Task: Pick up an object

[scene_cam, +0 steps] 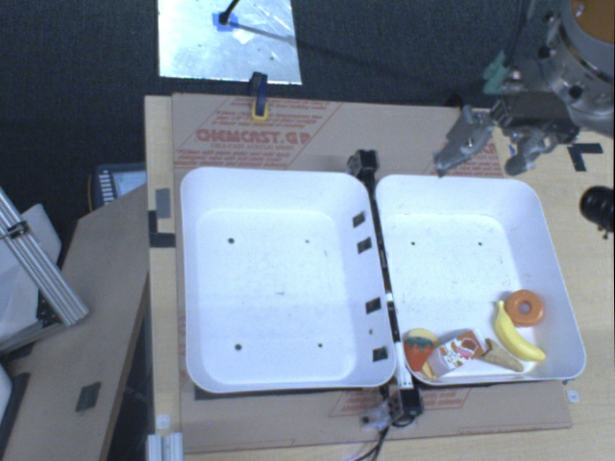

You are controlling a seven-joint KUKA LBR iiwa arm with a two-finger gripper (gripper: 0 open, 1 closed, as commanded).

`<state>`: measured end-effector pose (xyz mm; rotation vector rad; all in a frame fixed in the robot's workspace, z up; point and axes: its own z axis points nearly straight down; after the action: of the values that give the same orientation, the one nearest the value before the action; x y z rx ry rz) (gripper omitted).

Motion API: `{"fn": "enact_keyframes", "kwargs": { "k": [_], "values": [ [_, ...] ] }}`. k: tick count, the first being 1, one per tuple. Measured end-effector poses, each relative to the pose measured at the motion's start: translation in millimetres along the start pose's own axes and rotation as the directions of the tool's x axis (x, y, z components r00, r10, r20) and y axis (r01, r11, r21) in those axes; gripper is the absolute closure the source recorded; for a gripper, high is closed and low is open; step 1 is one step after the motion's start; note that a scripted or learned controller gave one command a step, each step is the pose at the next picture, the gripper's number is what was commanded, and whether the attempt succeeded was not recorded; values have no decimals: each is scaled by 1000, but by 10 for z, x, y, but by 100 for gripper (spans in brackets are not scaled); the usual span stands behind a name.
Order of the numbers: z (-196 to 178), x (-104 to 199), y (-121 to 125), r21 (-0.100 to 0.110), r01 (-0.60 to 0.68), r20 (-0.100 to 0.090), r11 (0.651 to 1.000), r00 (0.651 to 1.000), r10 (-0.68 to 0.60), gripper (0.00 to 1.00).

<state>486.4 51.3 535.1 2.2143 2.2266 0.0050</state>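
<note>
"CHEMCAST GP" on the cardboard sheet (pixel 288 123)

Grey arm (pixel 577 65) — orange band, metal jaws

The arm (pixel 586 36) is cut off by the top and right edges, leaving its wrist and the gripper (pixel 490 152) in frame. A black knob (pixel 599 206) is clipped at the right edge. In the right bin (pixel 538 219), the red-and-white packet (pixel 455 351) partly covers a tan item (pixel 502 357); its print is too small to read.

Even overhead light, soft focus, bins glaring.
</note>
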Motion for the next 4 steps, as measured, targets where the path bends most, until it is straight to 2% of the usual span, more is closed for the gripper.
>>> {"fn": "enact_keyframes", "kwargs": {
  "k": [3,4],
  "values": [
    [-1,19,1,0,-3,0,1000,1000,3,0],
    [2220,-327,-19,17,-8,3,1000,1000,8,0]
  ]
}}
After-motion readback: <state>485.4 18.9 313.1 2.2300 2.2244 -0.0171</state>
